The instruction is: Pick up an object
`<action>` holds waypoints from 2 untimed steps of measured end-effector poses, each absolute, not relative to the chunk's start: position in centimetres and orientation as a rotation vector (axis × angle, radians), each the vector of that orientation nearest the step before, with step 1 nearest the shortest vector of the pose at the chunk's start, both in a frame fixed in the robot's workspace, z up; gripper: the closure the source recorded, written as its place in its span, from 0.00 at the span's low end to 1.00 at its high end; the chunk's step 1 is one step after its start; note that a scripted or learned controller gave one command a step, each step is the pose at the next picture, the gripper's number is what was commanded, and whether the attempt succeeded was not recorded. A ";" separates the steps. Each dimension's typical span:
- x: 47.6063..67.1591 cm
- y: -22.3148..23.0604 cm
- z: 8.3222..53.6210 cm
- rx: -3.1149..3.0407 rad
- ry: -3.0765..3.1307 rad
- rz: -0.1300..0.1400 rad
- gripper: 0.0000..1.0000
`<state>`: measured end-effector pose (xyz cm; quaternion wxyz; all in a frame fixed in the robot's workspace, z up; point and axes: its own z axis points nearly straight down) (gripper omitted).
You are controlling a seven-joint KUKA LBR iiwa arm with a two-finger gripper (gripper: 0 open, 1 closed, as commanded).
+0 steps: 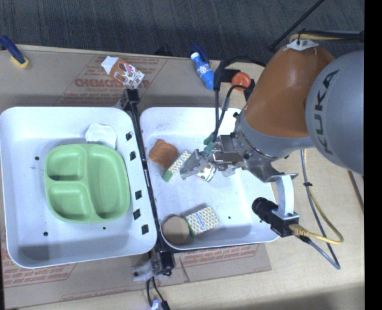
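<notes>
Grey KUKA arm with black lettering, broad orange band, metal claw, black cables, yellow cable

The two bins look like smooth matt white plastic. The green plate is smooth plastic with slight shine. The bench top looks like brown printed cardboard.

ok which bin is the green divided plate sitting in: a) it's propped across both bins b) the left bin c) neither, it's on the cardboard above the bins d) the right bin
b: the green divided plate lies flat inside the left bin, while the gripper is over the right bin among the small items there.
</notes>
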<state>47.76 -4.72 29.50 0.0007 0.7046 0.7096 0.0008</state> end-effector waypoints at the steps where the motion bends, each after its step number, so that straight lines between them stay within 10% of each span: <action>1: 47.6 -1.3 20.7 2.216 2.232 -0.004 0.00; 2: 52.7 -2.8 29.6 2.212 2.227 0.002 0.00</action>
